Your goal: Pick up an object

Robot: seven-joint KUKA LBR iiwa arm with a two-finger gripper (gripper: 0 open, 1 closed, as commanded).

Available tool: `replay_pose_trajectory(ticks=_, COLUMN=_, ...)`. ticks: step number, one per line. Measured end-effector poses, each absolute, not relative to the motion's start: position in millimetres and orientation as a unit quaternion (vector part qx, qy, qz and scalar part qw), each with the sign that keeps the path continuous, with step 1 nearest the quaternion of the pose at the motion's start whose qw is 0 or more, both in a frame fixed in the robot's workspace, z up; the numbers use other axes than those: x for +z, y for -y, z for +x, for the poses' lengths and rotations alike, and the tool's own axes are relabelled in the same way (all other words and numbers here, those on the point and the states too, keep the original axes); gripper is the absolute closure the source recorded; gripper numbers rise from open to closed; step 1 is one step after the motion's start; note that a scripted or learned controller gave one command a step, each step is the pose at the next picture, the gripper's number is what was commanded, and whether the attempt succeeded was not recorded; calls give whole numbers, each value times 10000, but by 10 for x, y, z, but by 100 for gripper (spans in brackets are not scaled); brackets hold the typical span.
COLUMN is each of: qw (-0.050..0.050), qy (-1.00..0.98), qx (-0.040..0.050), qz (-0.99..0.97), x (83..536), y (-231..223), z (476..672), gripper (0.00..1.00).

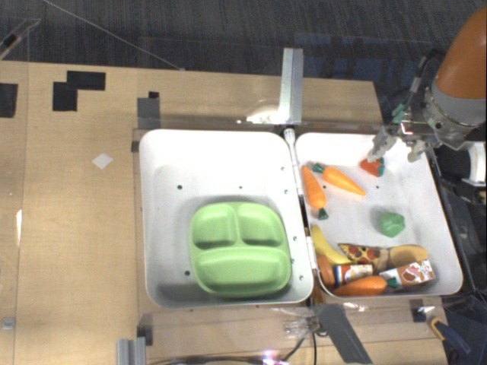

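Dark carpet runs behind a pale wooden bench (68, 226) that bears two shallow white bins side by side. On the left bin (163, 158) sits a green divided tray (240, 248), low in the bin and toward its right wall.

On the right bin (426, 226) the toy food is scattered. The gripper (394, 144) hangs over the bin's upper right part, fingers spread fairly wide, with nothing clearly held between them. A small red piece (372, 166) lies just below and slightly left of the left fingertip, so close that I cannot tell whether the finger touches it. That is likely the thing nearest to being picked; the fingers would have to shift a little left and down to straddle it.

Just left of it lies a toy carrot (340, 179), its long axis slanting from upper left to lower right, and a second carrot (313, 191) lies more upright beside the dividing wall. A green block (392, 223) sits alone near the bin's middle, well apart from the rest and with free room all round. Along the bottom wall crowd a banana (326, 246), a third carrot (364, 285) and some printed packets (380, 265), touching and overlapping, awkward to grip singly.

The bin floor looks smooth and flat.
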State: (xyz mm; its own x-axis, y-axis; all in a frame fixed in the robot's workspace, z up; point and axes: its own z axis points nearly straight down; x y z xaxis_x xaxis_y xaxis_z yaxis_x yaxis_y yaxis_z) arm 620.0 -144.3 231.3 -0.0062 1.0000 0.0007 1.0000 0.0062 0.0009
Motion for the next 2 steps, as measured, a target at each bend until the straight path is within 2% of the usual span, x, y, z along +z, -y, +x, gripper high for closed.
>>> replay_pose_trajectory(ticks=1, qw=15, qy=-6743, qx=11, qz=7384, x=1051, y=1429, z=6573, gripper=0)
replay_pose_trajectory(ticks=2, qw=36, qy=-6798, qx=24, qz=7334, x=884, y=1475, z=6575, gripper=0)
